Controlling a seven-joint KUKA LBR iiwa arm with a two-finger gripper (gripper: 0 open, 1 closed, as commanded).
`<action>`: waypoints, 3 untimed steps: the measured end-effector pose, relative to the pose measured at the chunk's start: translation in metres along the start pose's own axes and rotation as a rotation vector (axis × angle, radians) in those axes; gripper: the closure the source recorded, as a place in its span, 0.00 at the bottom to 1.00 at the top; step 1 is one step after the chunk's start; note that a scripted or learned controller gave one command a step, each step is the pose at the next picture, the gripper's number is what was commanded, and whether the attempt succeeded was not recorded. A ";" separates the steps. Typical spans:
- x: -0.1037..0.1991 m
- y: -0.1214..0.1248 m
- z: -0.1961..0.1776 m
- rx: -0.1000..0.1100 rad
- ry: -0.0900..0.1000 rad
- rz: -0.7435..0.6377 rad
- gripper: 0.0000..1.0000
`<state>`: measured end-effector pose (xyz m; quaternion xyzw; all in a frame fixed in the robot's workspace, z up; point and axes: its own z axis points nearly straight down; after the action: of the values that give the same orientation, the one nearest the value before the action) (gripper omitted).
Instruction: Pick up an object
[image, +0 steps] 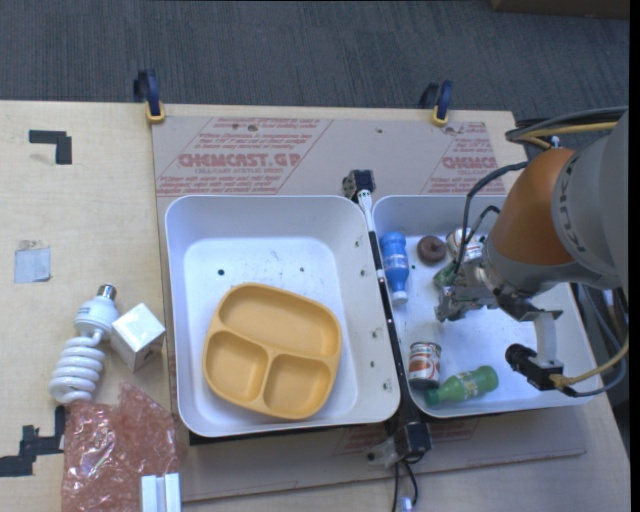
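I see the big grey arm (560, 215) with its orange part coming in over the right bin (570, 385). The claw (452, 300) hangs low in the middle of that bin. It is too dark and small for me to tell if it grips anything, so I will not guess.

Far off to the claw's left sits the other bin (185, 300) with a yellow tray (272, 350) in it. Way past that, out on the bench, lie a curly light bulb (85, 345) and a small white cube (138, 335).

Down below the claw rests a green bottle (465, 385), and next to that a little can (424, 362). Up and to the left stands a blue bottle (394, 262) — close to the bin wall. A small brown round thing (432, 249) sits just above the claw.

I think nothing is picked up yet — every toy lies on the bin floor. The grab and the lift are left to do.
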<state>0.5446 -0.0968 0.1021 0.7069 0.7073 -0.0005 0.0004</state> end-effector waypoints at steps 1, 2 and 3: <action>0.000 0.000 0.000 0.000 0.000 0.000 0.00; -0.011 -0.040 0.010 0.000 0.001 0.002 0.00; -0.011 -0.039 0.000 -0.002 0.000 0.003 1.00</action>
<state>0.5059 -0.1083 0.1021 0.7080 0.7062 0.0003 0.0009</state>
